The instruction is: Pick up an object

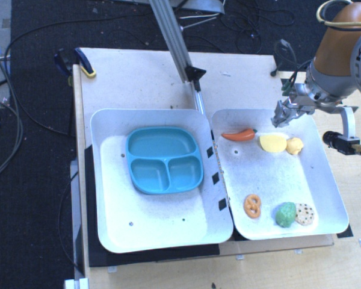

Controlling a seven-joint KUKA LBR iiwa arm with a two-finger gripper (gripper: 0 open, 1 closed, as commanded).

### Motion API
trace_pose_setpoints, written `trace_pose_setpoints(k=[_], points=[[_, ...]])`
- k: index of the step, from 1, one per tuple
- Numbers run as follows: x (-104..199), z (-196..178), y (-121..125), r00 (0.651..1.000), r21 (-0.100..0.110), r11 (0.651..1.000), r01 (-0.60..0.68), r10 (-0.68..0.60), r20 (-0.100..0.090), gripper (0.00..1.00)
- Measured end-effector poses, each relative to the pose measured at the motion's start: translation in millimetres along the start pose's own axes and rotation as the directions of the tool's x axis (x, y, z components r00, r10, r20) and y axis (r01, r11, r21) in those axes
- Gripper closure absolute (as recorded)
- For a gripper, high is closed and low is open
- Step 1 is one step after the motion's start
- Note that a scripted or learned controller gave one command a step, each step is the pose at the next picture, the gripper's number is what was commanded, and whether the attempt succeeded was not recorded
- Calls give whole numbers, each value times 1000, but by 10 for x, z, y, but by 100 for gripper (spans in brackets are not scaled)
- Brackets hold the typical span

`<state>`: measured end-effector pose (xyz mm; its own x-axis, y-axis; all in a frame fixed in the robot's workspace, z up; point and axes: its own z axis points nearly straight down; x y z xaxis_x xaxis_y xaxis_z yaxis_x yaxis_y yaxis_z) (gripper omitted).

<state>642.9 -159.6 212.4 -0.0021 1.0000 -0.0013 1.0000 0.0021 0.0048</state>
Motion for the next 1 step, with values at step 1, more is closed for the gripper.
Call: trace_pose_setpoints(k=[1], points=[[500, -2, -22, 1000, 5, 1000, 3, -3, -2, 100]])
